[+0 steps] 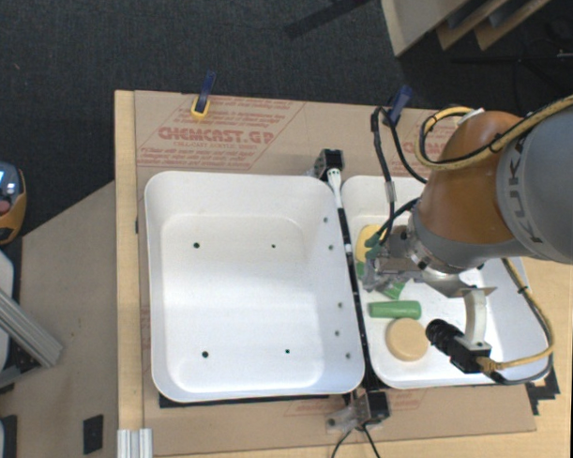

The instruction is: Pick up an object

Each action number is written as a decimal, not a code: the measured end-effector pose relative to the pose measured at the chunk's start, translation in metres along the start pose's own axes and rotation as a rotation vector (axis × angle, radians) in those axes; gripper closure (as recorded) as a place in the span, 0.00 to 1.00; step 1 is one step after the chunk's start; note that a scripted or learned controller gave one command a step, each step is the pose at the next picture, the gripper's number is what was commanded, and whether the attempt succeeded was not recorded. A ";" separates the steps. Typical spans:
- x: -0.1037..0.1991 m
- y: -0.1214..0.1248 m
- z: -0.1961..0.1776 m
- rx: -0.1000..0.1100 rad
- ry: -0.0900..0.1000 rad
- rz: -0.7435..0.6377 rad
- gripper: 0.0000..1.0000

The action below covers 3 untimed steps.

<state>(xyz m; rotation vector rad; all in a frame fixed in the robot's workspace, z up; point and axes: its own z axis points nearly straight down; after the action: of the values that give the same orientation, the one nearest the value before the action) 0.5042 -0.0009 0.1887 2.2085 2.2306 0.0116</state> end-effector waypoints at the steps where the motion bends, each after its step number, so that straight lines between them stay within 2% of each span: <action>1: 0.074 -0.001 -0.060 0.001 -0.001 0.002 1.00; 2: 0.111 -0.023 -0.161 -0.004 0.001 0.003 1.00; 3: 0.126 -0.021 -0.271 -0.007 0.001 0.006 1.00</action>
<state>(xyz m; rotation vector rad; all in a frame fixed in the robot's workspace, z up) 0.4801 0.1237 0.4602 2.2123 2.2205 0.0199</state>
